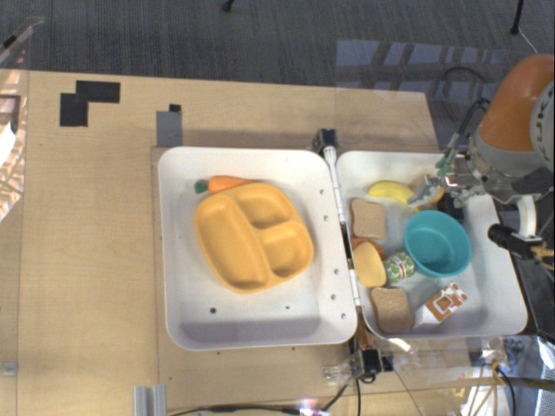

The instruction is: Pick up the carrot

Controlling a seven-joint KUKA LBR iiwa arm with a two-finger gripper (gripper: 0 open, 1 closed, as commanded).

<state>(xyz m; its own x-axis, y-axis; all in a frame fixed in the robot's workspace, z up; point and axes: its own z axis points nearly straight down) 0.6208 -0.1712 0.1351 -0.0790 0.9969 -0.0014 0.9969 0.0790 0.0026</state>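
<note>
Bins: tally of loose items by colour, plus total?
Orange: 1, the small orange carrot with a green top
Yellow: 2, the yellow sectioned plastic tray and the yellow banana-like piece
Teal: 1, the teal round bowl
Brown or tan: 3, bread-like slices
Green and white: 1, small can
Orange and white: 1, small carton
Total: 9

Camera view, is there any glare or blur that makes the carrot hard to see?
Camera view: the carrot is sharp and evenly lit, partly tucked behind the yellow tray; bright sun patches fall on the bench at the far left edge; the left bin shows soft shadow, no glare.
</note>
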